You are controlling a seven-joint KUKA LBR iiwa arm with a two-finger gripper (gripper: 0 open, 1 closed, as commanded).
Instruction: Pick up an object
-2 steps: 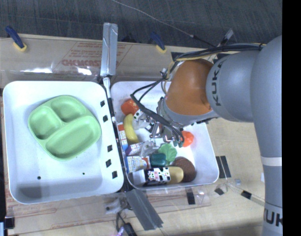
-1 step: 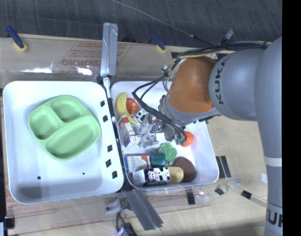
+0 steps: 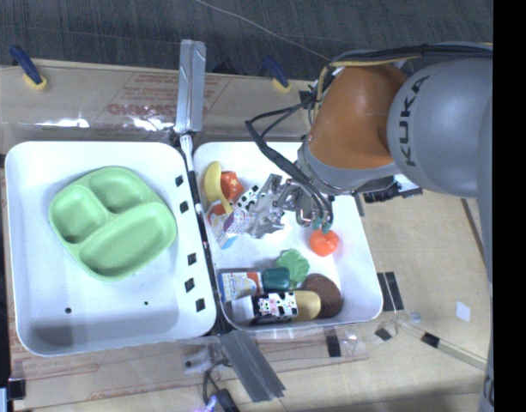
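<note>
Right bin (image 3: 371, 275), contents as seen: gripper (image 3: 275, 204) low near its centre, finger spread not discernible, among a banana (image 3: 212, 181) toward the left bin (image 3: 22, 230), an orange carrot (image 3: 324, 242) and a brown potato (image 3: 325, 292) nearer the front.

Grey KUKA arm (image 3: 443, 127) enters from the right; orange band (image 3: 353, 114) above wrist. Metal two-finger gripper (image 3: 271, 206) angled down-left, low. Finger state indeterminate.
</note>
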